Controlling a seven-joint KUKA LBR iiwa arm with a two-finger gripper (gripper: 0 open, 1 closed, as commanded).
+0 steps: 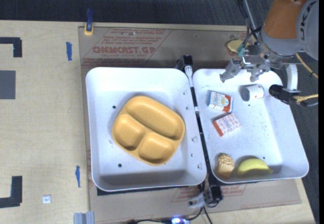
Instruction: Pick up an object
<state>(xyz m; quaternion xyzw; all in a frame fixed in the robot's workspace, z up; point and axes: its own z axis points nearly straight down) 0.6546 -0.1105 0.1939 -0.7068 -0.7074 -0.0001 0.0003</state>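
1. I see a small white cylinder [251, 92] lying on its side at 12 o'clock in the right bin [288, 137].
2. The gripper [242, 70] hangs just beside it at 11 o'clock; fingers look spread, nothing between them, I think.
3. Red-and-white carton [219, 101] and packet [226, 125]: print unreadable. Board [132, 46] reads roughly "CHEMCAST".

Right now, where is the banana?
In the camera view, the banana lies in the right bin at its near edge, just right of the small corn-like toy.
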